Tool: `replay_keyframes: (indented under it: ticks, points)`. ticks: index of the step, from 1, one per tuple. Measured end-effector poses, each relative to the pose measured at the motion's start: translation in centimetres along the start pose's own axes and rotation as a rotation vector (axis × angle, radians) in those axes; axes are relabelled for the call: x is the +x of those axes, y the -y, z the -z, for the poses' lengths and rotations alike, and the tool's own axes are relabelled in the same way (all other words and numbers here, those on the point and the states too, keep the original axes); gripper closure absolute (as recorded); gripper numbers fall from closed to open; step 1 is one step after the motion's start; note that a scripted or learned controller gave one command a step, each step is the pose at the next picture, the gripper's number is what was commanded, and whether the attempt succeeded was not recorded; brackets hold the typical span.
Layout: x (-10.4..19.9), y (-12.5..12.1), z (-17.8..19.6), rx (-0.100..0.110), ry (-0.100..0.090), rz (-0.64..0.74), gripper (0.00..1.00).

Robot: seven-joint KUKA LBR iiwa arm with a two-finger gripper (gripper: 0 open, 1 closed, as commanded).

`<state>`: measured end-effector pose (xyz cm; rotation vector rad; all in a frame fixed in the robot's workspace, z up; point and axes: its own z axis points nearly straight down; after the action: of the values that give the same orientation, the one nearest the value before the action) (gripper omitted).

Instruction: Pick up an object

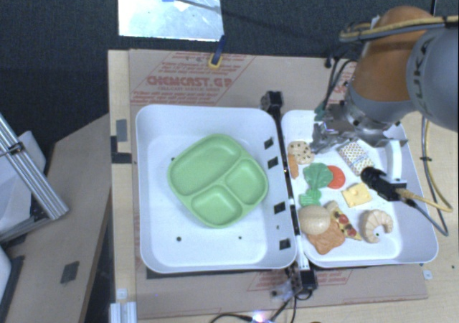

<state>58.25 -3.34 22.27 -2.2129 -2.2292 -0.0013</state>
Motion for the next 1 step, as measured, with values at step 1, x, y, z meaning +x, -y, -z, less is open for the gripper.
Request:
replay_keyframes:
  ticks: [1]
  points:
    - [-0.23,-1.2,1.1,-0.003,0.001,-0.001,1.0]
